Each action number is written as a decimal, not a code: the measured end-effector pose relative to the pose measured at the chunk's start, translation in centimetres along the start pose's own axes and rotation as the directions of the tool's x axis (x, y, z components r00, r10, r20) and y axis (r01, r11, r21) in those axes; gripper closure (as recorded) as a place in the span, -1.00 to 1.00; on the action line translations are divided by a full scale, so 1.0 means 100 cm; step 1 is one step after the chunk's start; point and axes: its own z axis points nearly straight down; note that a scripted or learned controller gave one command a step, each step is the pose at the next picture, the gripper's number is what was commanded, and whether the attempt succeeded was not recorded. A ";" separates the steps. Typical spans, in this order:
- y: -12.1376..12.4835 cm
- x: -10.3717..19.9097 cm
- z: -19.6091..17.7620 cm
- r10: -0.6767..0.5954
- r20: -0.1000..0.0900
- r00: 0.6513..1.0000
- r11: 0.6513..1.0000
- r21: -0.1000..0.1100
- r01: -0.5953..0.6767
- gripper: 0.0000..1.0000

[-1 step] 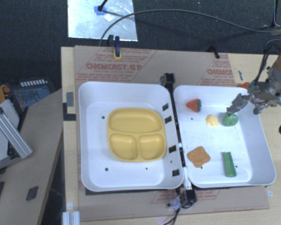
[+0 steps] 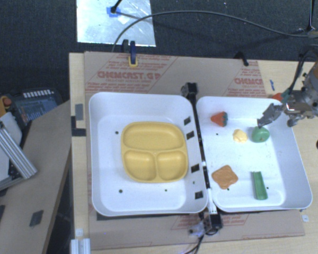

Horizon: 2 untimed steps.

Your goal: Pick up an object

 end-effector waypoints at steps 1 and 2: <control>0.001 0.003 0.042 0.002 -0.001 1.000 1.000 0.003 -0.002 -1.00; 0.004 -0.002 0.086 0.003 0.000 1.000 1.000 0.003 -0.003 -1.00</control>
